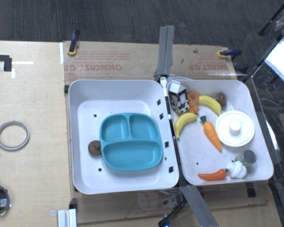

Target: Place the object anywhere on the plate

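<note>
Hand's grip cannot be told; wooden bench (28, 174) bears two white bins (76, 141); blue plate (132, 161) in one; dark floor (109, 8) beyond.

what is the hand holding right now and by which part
Nothing that can be seen: the carrot, bananas and chili lie loose in the right bin.

2 bins (80, 126), 1 plate (131, 141), 2 bananas (184, 122), 1 carrot (211, 134), 1 chili pepper (212, 175), 1 milk carton (179, 97).
</note>
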Robot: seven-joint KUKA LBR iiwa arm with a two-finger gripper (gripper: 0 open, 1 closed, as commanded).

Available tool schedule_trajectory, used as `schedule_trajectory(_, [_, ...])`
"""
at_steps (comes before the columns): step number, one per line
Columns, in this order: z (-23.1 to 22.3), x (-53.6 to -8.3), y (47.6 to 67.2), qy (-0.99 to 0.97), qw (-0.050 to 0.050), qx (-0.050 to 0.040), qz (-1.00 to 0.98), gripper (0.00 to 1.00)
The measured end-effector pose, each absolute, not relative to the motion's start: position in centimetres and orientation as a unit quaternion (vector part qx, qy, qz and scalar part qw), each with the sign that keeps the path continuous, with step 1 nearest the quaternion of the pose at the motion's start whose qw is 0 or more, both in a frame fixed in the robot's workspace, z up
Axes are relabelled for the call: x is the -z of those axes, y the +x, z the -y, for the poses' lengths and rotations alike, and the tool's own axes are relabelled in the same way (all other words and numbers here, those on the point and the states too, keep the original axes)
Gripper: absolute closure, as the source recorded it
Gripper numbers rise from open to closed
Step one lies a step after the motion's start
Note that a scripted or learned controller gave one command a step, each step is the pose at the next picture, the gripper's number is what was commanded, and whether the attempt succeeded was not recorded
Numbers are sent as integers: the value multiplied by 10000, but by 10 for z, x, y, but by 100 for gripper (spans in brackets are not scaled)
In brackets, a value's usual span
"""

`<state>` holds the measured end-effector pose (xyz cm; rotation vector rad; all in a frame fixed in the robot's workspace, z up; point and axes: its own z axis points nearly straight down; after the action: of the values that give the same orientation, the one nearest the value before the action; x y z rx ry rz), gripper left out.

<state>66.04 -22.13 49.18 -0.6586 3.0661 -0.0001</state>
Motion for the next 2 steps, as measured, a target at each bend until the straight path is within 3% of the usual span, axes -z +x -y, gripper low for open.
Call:
schedule_trajectory(1, [221,-492,660,-2101,28,0,-9777,0])
schedule_trajectory(2, [221,-492,660,-4222,31,2,-9065,0])
